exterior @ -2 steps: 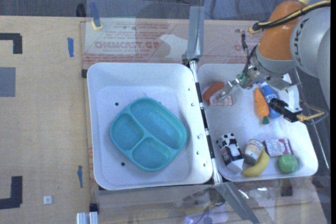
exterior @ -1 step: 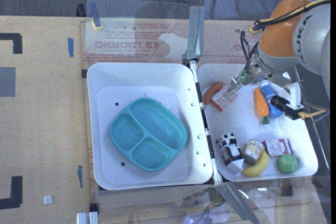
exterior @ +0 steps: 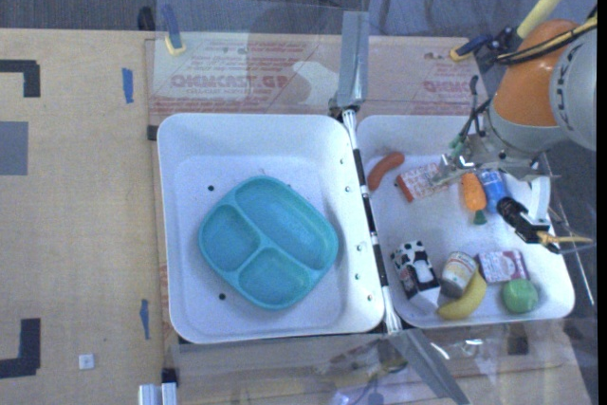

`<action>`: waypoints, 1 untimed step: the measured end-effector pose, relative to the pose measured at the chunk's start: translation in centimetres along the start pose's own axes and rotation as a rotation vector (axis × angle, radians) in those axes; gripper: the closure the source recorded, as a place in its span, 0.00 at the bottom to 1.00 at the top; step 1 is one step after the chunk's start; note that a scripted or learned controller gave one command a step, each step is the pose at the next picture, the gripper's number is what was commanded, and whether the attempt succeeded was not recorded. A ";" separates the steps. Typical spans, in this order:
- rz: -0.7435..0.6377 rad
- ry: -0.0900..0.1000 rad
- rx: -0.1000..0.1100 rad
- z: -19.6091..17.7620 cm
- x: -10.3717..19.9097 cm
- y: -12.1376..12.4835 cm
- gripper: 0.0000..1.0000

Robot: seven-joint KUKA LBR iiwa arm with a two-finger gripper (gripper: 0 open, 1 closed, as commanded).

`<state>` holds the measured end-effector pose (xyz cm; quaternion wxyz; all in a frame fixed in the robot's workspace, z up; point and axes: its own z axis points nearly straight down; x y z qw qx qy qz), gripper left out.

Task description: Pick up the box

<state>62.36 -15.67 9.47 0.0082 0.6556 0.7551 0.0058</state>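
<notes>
The camera view looks down on two white bins. The left bin (exterior: 180, 156) holds a teal divided plate (exterior: 268, 242). In the right bin (exterior: 560, 294), the box (exterior: 424, 180), red and white, lies flat near the far side, beside a sausage (exterior: 384, 168). The gripper (exterior: 462, 158) hangs at the box's right end; whether it touches or pinches the box cannot be told. Nearer lie a carrot (exterior: 472, 192), a banana (exterior: 465, 297), a cow-print carton (exterior: 413, 265) and a green ball (exterior: 519, 295).
</notes>
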 end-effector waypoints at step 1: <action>0.000 -0.004 0.002 0.0 -0.2 -0.1 0.00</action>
